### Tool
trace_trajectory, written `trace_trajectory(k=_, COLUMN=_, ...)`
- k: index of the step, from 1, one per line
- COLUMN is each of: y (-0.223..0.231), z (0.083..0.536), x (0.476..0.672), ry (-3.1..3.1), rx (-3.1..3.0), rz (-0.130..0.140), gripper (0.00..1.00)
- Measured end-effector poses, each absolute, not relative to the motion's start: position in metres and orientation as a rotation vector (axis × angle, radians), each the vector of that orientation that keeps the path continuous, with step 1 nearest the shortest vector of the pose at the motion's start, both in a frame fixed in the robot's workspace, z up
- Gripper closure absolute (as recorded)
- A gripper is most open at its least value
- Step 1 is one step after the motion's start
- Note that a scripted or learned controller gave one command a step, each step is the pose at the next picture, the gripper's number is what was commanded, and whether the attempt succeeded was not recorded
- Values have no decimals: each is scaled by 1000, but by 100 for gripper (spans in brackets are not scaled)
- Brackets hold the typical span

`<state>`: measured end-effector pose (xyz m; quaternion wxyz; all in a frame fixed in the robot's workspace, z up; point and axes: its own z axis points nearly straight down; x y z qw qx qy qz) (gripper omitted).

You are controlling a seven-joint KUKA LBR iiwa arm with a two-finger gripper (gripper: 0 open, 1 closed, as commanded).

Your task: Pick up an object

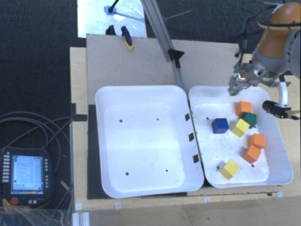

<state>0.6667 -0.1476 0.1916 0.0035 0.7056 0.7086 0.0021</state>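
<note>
- Camera view: the gripper (233, 89) hangs over the right bin (275, 171), up at the bin's twelve o'clock rim. Whether it is released or clenched I cannot tell from up here, and nothing can be seen in it.
- Nearest candidate is the orange cube (243, 108), just at five o'clock from the gripper, apart from it.
- Trouble spot: that orange cube sits touching the green cube (250, 119), which presses against a yellow cube (240, 127). A descent into that huddle could, I judge, land on an edge or nudge the neighbours instead of closing cleanly.
- The blue cube (219, 125) stands alone at seven o'clock from the gripper, well clear; a safer pick, I'd say.
- Two more orange cubes (254, 147) are stacked close at the bin's three o'clock side, and a lone yellow block (230, 169) lies at six o'clock.
- The cubes look small, hard, flat-faced, some turned at an angle, so a misaligned grip may slip off a corner.
- The left bin (106, 121) lies beside it on the surface (77, 79).
</note>
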Motion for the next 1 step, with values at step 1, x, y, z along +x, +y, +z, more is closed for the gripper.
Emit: trace_trajectory(k=1, y=-155, z=249, x=661, ry=2219, rx=2212, rz=7, gripper=100)
